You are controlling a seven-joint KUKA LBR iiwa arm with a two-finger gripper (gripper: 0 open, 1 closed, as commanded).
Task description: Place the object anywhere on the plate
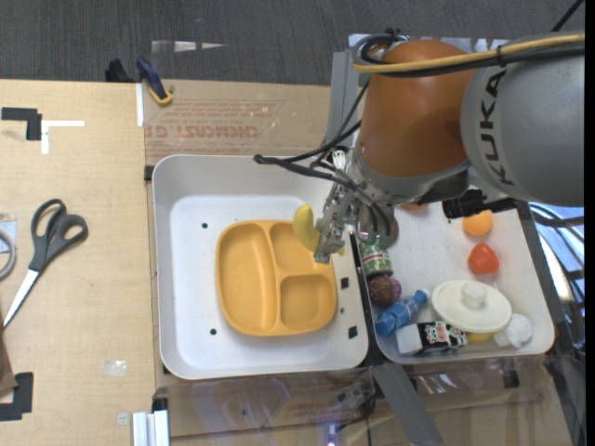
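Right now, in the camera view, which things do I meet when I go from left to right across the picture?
Grey-handled scissors → yellow compartment plate → small yellow object at the tool → dark red ball → white round lid, with a red fruit-like piece above it.

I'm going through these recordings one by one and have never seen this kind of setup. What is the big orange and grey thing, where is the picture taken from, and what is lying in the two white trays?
The picture comes from one fixed camera above a bench, looking down at a slant. The large orange and grey shape is a robot arm reaching in from the right. At its end is a two-finger gripper, hanging over the upper right edge of a yellow divided plate in the left bin. A yellow object sits right at the gripper; whether it is gripped is unclear. The right bin holds small toys, among them a white lid, an orange ball and a blue bottle. Scissors lie on the wooden bench.
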